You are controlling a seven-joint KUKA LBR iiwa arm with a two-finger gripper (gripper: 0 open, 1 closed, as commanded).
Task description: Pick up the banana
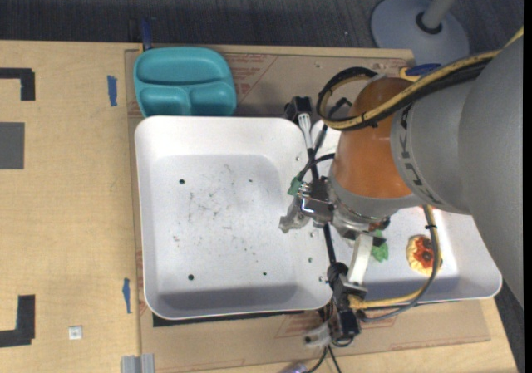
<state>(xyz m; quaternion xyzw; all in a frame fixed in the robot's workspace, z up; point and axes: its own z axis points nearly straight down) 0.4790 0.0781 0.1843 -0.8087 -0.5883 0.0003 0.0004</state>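
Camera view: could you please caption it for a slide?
KUKA arm reaching over the seam between two white bins, teal tray behind them.

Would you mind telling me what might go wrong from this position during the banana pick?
1. The arm covers most of the right bin, so a grasp there would be hard to verify from this camera.
2. Loose cables hang beside the claw and might snag on a bin wall.
3. A small orange and yellow object and a green piece lie nearby; the claw could take the wrong one.
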